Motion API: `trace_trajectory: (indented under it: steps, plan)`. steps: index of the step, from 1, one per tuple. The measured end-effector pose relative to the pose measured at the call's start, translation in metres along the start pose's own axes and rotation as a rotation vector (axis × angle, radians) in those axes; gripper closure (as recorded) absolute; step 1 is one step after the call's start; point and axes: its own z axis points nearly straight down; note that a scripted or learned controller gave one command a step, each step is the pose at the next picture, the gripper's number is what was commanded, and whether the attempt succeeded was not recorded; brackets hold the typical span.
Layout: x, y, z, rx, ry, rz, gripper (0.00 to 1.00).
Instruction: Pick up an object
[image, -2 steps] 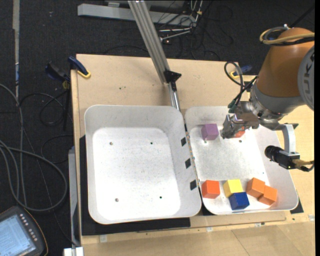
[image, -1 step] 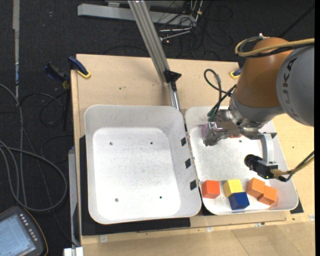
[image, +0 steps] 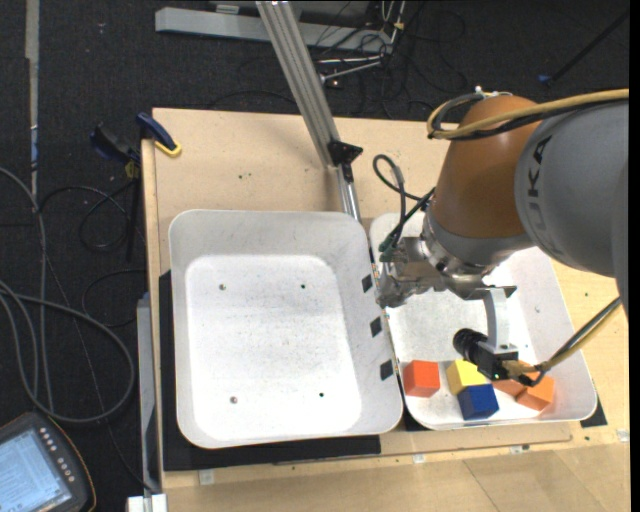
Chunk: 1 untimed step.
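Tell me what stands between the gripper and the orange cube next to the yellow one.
Nothing visible does: bare floor of the right bin lies between the gripper and the orange cube. The yellow cube sits beside it, off that path.

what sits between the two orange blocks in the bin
In the camera view, a yellow block and a blue block lie between one orange block and the other orange block.

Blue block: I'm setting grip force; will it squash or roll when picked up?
The blue block looks sharp-edged and solid, so probably stiff. Its flat faces should stop it rolling. It sits against the yellow block, so a push would likely nudge that.
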Motion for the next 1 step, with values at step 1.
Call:
trace_trajectory:
  steps: [1]
  plan:
    - [0.0569, -0.0201, 0.0076, 0.000, 0.001, -0.001, 1.00]
